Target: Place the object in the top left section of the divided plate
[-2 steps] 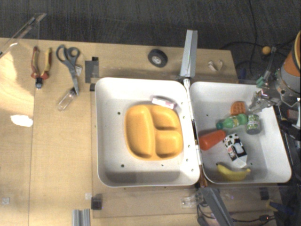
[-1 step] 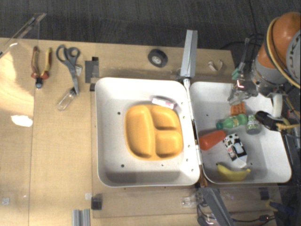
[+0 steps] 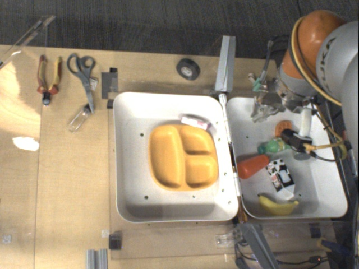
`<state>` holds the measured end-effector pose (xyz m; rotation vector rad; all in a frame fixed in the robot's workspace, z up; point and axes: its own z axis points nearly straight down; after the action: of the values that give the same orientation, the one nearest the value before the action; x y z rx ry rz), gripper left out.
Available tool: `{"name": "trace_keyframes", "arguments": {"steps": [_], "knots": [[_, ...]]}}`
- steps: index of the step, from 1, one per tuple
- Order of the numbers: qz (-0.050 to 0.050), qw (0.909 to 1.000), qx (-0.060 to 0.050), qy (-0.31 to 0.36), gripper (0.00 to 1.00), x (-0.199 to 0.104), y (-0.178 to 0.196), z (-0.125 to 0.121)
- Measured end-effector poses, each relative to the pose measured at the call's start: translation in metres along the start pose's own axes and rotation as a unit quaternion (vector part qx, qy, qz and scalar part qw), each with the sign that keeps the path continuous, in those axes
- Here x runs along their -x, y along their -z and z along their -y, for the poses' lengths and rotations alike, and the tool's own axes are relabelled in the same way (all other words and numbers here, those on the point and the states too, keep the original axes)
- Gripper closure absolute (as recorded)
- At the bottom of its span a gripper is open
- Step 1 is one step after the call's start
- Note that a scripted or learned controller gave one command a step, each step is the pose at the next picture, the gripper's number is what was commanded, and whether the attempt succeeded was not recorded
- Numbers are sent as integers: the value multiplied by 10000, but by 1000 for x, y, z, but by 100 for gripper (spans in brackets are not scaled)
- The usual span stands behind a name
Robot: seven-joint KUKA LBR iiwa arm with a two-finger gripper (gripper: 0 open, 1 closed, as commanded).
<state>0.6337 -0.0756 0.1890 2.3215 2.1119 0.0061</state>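
bins: two white ones sitting side by side, left bin (image 3: 129, 167), right bin (image 3: 331, 195)
plate: one yellow divided plate (image 3: 182, 156) lying mid-frame in the left bin, three sections
pale packet (image 3: 195, 121): one, leaning at the plate's top edge
gripper (image 3: 262, 110): hanging over the right bin's upper left, can't tell how its jaws are standing
right bin stuff: one banana (image 3: 279, 205), one carrot (image 3: 253, 165), one green bottle (image 3: 273, 147), one black-and-white pack (image 3: 280, 175)
bench: one scissors (image 3: 84, 77), one pliers (image 3: 48, 78), one tape roll (image 3: 188, 68)

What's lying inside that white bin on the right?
In the right bin: a banana, a carrot, a green item, an orange piece and a black-and-white object. The arm covers the bin's top right corner.
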Motion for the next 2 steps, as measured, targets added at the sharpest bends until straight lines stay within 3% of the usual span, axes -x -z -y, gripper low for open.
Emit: {"name": "trace_keyframes", "arguments": {"steps": [1, 2], "knots": [[7, 9954, 8, -954, 100, 52, 78, 7], [6, 10000, -15, -84, 100, 118, -29, 25]]}}
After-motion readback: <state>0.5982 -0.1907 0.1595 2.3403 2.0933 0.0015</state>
